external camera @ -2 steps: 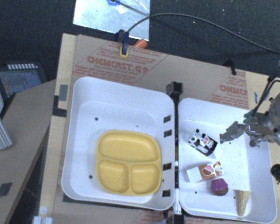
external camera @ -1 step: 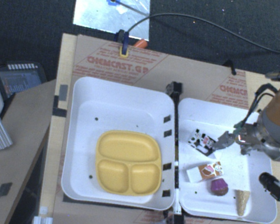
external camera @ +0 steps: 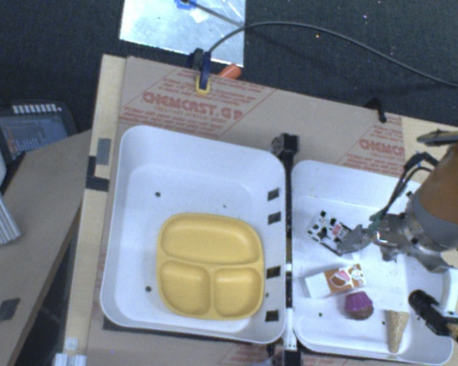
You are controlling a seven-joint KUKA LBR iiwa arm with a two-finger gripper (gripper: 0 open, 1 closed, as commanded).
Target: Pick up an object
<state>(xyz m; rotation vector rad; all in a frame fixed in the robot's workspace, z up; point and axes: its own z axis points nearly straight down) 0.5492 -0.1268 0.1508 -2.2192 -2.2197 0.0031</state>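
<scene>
A small black-and-white spotted toy (external camera: 323, 227) lies in my right bin (external camera: 316, 184), its long axis running up-left to down-right. My hand (external camera: 357, 240) sits just beside its lower-right end; I cannot tell whether my hand has gripped it. Nothing is lifted yet. A purple piece (external camera: 358, 306) and a cone (external camera: 396, 329) lie nearer the front.

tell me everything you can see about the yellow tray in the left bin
The yellow tray is a rounded-corner, shallow dish that looks like smooth moulded plastic. It has three compartments: one long one across the far side and two smaller ones side by side along the near edge. It lies flat and right way up on the floor of the left bin, toward the near right part, turned slightly askew to the bin's walls. All three compartments look bare.
</scene>
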